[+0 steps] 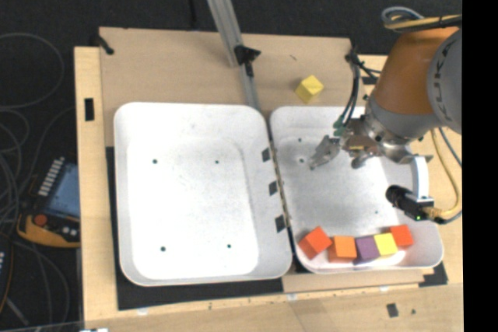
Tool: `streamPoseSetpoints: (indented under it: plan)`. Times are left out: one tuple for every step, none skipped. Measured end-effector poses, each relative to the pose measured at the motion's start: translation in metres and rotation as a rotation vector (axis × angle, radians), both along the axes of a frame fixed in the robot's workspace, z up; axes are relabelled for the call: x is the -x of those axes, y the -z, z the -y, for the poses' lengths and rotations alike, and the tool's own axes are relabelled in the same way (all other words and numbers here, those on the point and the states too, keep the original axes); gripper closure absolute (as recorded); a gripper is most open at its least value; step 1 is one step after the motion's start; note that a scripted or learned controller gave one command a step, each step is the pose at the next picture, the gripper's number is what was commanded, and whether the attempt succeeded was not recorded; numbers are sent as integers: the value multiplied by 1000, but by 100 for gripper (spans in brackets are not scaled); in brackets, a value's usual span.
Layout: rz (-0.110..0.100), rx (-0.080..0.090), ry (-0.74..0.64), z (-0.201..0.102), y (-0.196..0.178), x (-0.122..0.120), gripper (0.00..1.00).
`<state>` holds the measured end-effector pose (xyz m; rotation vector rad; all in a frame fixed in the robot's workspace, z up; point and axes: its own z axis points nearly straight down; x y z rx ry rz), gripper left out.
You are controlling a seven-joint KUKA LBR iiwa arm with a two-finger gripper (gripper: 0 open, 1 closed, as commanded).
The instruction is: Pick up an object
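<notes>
Several small blocks line the near wall of the right bin: a red-orange one, an orange one, a purple one, a yellow one and a red one. My gripper hangs over the middle of the right bin, well behind that row. Its fingers are spread open and nothing is between them. The grey and orange arm comes in from the right.
A yellow cube lies on the bench behind the right bin, outside it. The left bin sits beside the right one. A slanted metal post rises behind the bins. Cables and a handheld unit lie at the far left.
</notes>
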<state>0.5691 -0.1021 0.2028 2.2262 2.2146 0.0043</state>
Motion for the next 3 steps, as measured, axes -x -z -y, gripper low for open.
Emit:
streamPoseSetpoints:
  plan:
    - [-6,4,-2,22,39,-6,0]
    - [7,5,-3,76,-86,2,0]
    - [-5,4,-8,98,31,-61,0]
